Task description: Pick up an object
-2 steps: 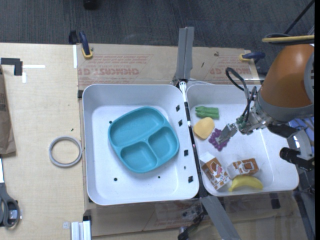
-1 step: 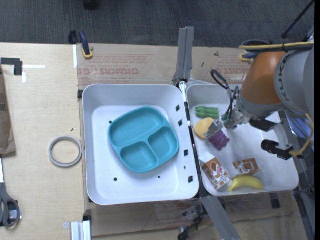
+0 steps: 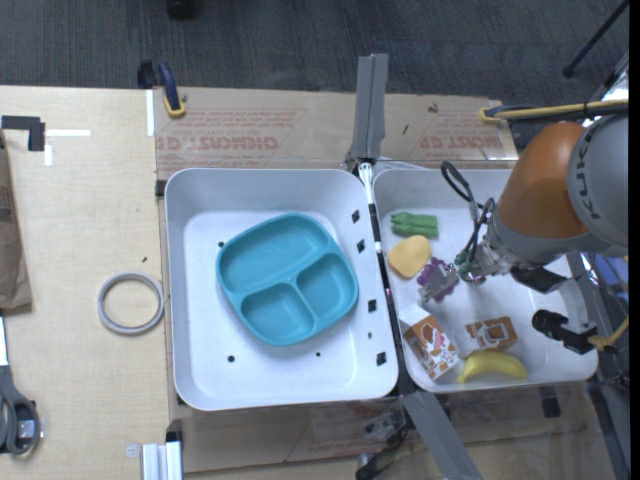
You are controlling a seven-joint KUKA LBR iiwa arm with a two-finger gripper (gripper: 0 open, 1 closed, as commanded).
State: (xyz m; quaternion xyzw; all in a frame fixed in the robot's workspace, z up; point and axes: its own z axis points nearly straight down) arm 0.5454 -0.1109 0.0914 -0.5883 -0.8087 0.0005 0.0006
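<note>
Two bins share our tabletop; we hang the claw (image 3: 447,278) low over toy food, its spread impossible to tell.

bins (image 3: 190,298): glossy white plastic | tray (image 3: 288,279): smooth teal plastic

A robotics lab, by the look of it. A grey and orange robot arm (image 3: 560,193) reaches over two white bins (image 3: 185,298) on a cardboard-covered surface (image 3: 80,228). Clamps (image 3: 170,93) hold the cardboard down.
</note>
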